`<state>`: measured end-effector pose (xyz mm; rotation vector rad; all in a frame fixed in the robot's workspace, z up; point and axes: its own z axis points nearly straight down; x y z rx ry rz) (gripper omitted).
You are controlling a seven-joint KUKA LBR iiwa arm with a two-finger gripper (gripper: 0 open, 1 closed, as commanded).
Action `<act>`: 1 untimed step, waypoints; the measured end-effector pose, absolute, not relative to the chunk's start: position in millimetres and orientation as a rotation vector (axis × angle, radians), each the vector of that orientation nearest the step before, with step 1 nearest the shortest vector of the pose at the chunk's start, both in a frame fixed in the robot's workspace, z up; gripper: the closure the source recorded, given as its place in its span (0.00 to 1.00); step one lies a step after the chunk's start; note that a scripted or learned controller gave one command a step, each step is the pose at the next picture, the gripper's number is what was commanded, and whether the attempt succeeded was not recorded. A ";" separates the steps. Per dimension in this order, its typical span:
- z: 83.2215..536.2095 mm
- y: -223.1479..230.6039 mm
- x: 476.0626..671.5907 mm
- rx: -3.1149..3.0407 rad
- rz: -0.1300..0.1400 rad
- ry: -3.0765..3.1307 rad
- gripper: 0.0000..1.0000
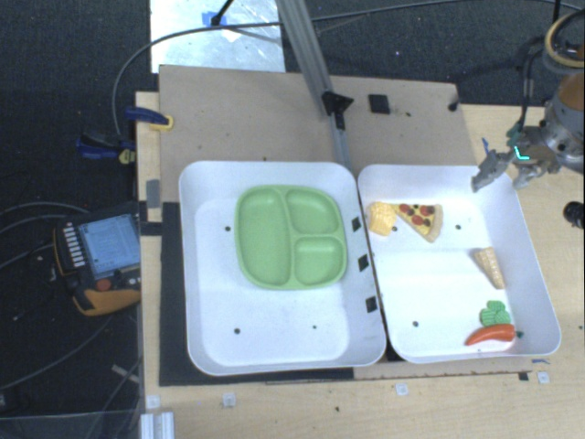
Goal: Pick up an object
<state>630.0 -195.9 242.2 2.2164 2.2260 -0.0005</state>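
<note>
Above the right bin's (539, 282) far corner, gripper (505, 167) hangs spread and empty, poised over pizza slice (421, 219).

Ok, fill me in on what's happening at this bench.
A grey robot arm reaches in from the right, its claw hovering above the far right corner of the right bin, holding nothing. That bin contains a pizza slice, a yellowish piece beside it, a cone-shaped item and a carrot. The left bin holds a green divided plate. Nothing has been picked up yet.
</note>
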 end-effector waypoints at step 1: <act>243.3 -195.9 630.5 2.214 0.002 2.225 0.00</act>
